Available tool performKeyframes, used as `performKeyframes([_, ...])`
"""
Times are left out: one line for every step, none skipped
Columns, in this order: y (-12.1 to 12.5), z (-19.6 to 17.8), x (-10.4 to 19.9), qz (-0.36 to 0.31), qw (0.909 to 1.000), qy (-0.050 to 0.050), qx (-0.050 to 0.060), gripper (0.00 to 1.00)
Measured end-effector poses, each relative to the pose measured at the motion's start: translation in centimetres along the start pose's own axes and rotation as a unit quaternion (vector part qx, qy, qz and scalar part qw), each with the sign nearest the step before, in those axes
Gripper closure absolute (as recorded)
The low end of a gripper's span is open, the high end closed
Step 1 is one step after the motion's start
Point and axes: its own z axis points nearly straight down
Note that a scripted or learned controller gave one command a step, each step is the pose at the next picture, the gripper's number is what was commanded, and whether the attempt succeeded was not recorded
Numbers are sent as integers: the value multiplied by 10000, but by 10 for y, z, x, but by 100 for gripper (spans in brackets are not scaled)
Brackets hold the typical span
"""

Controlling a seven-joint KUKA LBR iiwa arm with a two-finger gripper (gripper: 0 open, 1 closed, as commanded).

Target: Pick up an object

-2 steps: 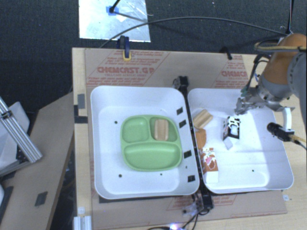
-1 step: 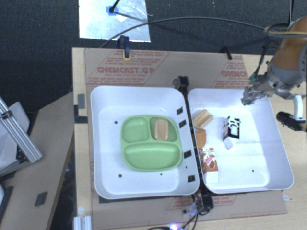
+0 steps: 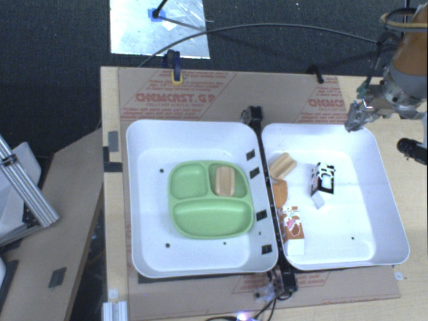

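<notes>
While the gripper [image 3: 356, 118] hangs over the top right corner of the right bin [image 3: 374, 199], nothing is between its fingers, and I cannot tell how wide they are. The things to pick from lie in that bin. A black and white pack [image 3: 323, 178] sits near the middle, well apart from the rest. A tan block [image 3: 281, 166] lies near the left wall, with an orange piece [image 3: 279, 192] just below it and a small printed pack [image 3: 292, 227] lower down. The left bin [image 3: 144, 179] holds a green tray [image 3: 210, 209] with a tan block [image 3: 225, 180] in its top right part. I think the black and white pack is the best pick, since it has room all round it and is nearest the arm. To do it well, the gripper should go right over the pack, turn so the fingers cross its thin side, come straight down, then close and lift slowly. The things by the wall look harder, since a finger could bump the wall.
</notes>
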Motion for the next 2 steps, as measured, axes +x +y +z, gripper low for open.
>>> performKeyframes([3,-65,4,-1,10000,-2,-9,100])
performKeyframes([-19,-50,56,-3,10000,14,38,100])
